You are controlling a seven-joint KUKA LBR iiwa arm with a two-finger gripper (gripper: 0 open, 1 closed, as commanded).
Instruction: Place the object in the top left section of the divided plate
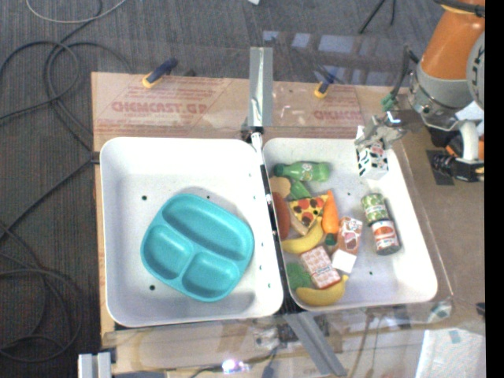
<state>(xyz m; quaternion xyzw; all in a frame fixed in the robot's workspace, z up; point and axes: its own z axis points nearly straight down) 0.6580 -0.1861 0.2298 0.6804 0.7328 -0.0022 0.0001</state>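
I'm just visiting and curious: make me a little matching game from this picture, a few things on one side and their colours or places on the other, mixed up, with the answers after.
Things:
1. divided plate
2. green bottle
3. pizza slice
4. black-and-white carton

Descriptions:
A. at the pincer, upper right of the right bin
B. teal, alone in the left bin
C. lying at the top of the toy pile
D. triangular, orange and red, amid the pile

Pairs: 1-B, 2-C, 3-D, 4-A
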